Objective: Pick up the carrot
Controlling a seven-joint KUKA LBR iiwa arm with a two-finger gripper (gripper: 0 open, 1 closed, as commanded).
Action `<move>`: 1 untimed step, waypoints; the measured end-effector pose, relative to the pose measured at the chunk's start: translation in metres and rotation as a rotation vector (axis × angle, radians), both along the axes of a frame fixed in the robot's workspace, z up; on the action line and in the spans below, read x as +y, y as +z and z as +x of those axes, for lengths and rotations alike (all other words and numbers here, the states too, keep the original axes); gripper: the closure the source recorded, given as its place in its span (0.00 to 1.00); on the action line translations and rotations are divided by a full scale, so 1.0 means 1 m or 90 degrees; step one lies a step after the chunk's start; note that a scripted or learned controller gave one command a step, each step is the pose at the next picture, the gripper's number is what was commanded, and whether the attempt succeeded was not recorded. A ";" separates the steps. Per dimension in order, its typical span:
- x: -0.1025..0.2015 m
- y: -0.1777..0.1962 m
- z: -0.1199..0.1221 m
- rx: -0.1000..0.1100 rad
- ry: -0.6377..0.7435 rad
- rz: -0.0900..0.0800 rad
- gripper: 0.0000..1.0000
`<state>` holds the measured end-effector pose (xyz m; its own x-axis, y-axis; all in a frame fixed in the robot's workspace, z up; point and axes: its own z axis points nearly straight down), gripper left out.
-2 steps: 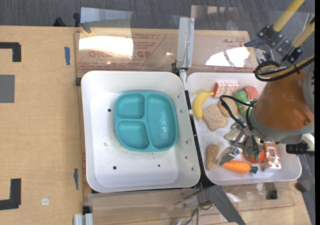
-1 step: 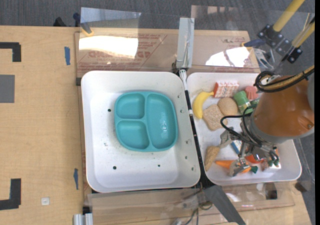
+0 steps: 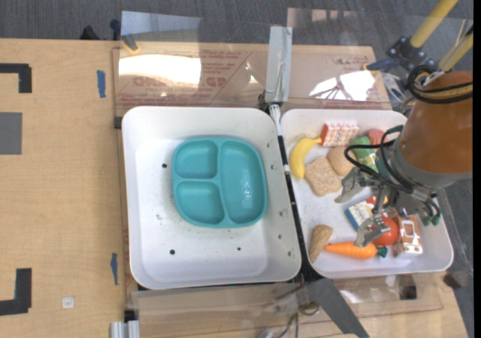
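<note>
The carrot [image 3: 350, 251], orange with a green tip at its right end, lies flat near the front edge of the right bin [image 3: 436, 254]. My gripper [image 3: 359, 212] hangs over the middle of that bin, just above and slightly right of the carrot. Its two grey fingers stand apart: one fingertip [image 3: 349, 191] is near the bread, the other [image 3: 367, 233] is close above the carrot's right half. A small blue packet [image 3: 358, 215] lies in the gap below the fingers. Nothing is held between them.
The right bin also holds a banana [image 3: 301, 155], a bread slice [image 3: 323, 176], a red-and-white box [image 3: 340, 134], a tan lump [image 3: 320, 239] left of the carrot and a red toy [image 3: 385, 233]. A teal divided plate [image 3: 220, 181] sits in the left bin [image 3: 143, 201].
</note>
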<state>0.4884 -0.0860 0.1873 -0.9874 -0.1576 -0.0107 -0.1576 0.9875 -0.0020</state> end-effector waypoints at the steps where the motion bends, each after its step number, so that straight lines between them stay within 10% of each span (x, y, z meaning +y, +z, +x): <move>1: -0.005 -0.082 0.060 0.002 -0.097 0.002 0.00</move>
